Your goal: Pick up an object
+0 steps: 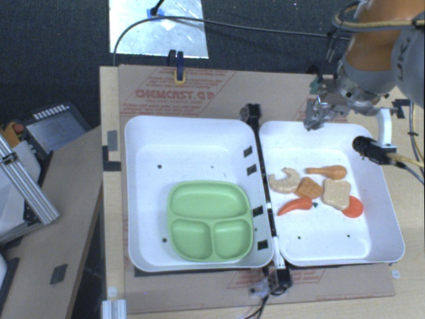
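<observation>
In the camera view, two white bins sit side by side on the bench. The left bin (143,145) holds a green divided plate (209,220). The right bin (382,234) holds a small cluster of toy food near its middle: a pale shrimp (284,180), a drumstick (328,172), a waffle piece (308,189), a slice of toast (336,193), a red-orange pepper (295,206) and an orange round piece (354,208). Several of them touch or overlap.

The gripper (317,116) hangs over the far rim of the right bin, well apart from the cluster, and holds nothing. I cannot tell whether it is open or closed; it is too small and blurred.

To pick well, the arm should probably aim for an item at the cluster's edge, such as the drumstick or the pepper, where neighbours crowd least. It should come straight down and straddle the narrow part, so that the closing squeeze does not nudge the adjacent pieces.
</observation>
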